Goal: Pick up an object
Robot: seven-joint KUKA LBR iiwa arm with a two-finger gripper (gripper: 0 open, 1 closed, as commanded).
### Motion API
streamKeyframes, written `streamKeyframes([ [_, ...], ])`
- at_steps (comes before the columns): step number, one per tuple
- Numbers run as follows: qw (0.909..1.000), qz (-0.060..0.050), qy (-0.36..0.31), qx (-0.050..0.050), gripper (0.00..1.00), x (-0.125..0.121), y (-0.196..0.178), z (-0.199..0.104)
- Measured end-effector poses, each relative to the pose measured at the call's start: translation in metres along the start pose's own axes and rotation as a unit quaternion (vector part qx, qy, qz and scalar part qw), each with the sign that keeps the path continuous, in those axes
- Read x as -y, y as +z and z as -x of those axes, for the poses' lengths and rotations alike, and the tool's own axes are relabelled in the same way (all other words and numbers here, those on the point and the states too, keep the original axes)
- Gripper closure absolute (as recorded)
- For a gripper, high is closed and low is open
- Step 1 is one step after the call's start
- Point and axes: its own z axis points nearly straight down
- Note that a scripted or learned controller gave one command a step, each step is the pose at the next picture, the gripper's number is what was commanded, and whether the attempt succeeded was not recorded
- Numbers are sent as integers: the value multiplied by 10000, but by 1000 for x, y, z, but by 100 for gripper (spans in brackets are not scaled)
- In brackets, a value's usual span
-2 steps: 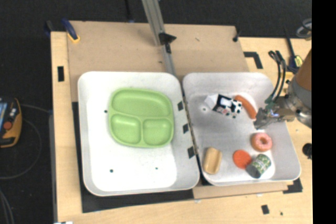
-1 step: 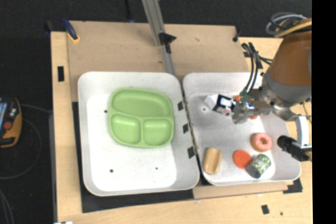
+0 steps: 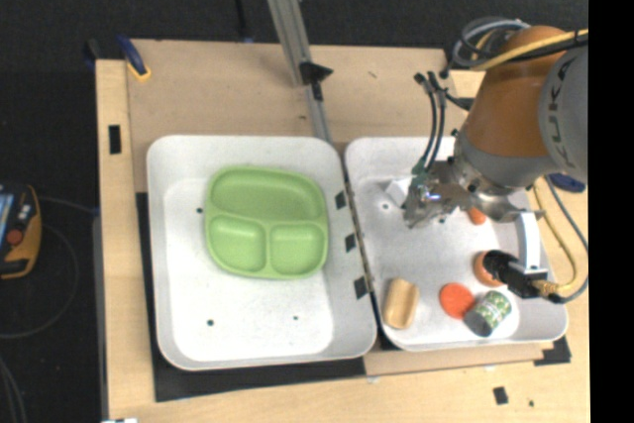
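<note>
In the right bin [image 3: 396, 163], my gripper [image 3: 424, 203] hangs low over the bin's upper middle, reaching in from the right. A tan cylinder [image 3: 399, 302] lies near the bin's front left. To its right sit a small orange-red piece [image 3: 455, 298] and a green-and-white can [image 3: 489, 311]. Another orange object [image 3: 486, 264] peeks out behind the wrist hardware, and a small orange bit [image 3: 477, 216] shows just under the arm. Nothing is visible between the gripper's fingers.
The left bin [image 3: 178, 312] holds a green divided plate [image 3: 265, 221] with three compartments. A grey metal pole [image 3: 287, 15] slants up from between the bins at the back. Wooden bench [image 3: 218, 84] surrounds both bins.
</note>
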Motion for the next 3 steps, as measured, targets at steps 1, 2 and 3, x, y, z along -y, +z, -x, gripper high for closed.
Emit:
streamKeyframes([
  [1,10000,3,0,0,100,-22,-8,-57],
  [2,10000,2,-2,-2,100,-54,-7,-108],
  [3,10000,-3,6,-1,100,-75,-4,-147],
])
